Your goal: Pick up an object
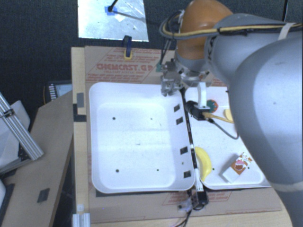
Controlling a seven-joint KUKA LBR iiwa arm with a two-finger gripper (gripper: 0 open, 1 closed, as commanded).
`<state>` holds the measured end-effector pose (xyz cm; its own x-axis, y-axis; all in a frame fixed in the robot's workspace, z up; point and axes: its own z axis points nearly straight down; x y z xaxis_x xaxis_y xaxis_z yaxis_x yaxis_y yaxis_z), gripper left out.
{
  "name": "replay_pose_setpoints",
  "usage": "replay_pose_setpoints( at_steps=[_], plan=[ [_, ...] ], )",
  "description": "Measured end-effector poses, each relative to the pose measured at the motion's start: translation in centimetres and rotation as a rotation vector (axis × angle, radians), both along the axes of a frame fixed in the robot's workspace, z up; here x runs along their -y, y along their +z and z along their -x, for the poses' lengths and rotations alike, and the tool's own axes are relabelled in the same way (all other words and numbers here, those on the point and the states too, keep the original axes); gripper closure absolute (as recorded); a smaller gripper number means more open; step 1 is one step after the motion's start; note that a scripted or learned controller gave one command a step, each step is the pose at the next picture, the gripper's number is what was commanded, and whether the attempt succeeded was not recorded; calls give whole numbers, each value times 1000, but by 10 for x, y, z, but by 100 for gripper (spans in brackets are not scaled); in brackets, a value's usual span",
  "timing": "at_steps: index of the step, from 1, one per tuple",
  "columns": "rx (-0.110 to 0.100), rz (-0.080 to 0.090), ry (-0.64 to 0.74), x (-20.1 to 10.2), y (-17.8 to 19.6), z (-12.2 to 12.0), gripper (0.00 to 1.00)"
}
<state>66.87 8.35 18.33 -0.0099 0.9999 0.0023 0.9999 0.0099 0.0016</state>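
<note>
My gripper (170, 85) hangs under the orange-banded wrist, over the divider between the two bins at their far end. A yellow banana (204, 162) lies in the right bin (236, 183) against the divider, near the front. Beside it rests a small white and red box (238, 166). A round orange and green object (210, 106) lies farther back, just right of the gripper and partly hidden by a black cable. A yellow piece (228, 115) peeks out from under the arm. I see nothing in the gripper.
The left bin (102, 126) shows bare white floor. My large grey arm covers the right bin's far and right parts. Cardboard lies under both bins. A metal plate (112, 13) sits behind them.
</note>
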Motion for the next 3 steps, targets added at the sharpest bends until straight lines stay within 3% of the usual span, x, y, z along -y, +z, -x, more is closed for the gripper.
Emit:
replay_pose_setpoints(
  at_steps=[1,2,3],
  plan=[
    [1,2,-5,4,1,0,0],
    [4,2,-2,4,13,-1,100],
    [3,2,0,4,12,-1,0]
  ],
)
